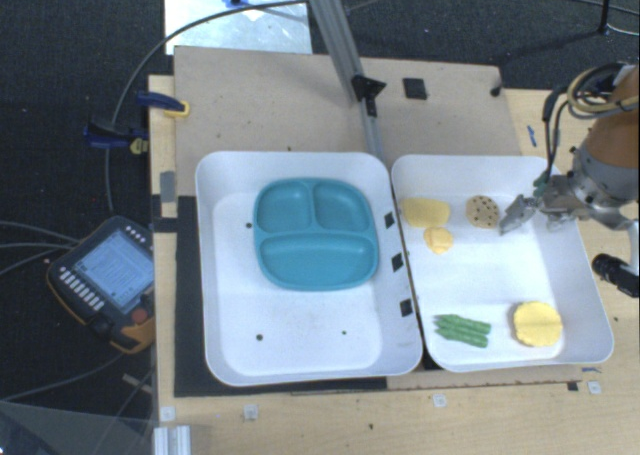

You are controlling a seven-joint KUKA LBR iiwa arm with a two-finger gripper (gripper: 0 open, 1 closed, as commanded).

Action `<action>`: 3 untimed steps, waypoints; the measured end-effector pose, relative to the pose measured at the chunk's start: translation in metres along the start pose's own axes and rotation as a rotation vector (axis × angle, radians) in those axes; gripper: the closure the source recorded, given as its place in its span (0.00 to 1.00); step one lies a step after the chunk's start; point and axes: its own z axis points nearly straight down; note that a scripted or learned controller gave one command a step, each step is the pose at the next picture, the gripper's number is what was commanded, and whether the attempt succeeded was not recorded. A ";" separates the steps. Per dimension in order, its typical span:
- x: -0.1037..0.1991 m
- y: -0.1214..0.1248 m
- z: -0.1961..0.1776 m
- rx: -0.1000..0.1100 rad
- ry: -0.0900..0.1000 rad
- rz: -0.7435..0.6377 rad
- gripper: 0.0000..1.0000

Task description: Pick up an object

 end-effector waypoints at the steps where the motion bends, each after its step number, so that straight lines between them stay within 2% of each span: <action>1: 0.005 0.008 0.047 0.000 0.001 -0.004 0.00; 2: 0.004 0.010 0.062 -0.007 -0.002 -0.003 0.00; 3: 0.005 0.012 0.049 -0.014 -0.002 -0.006 1.00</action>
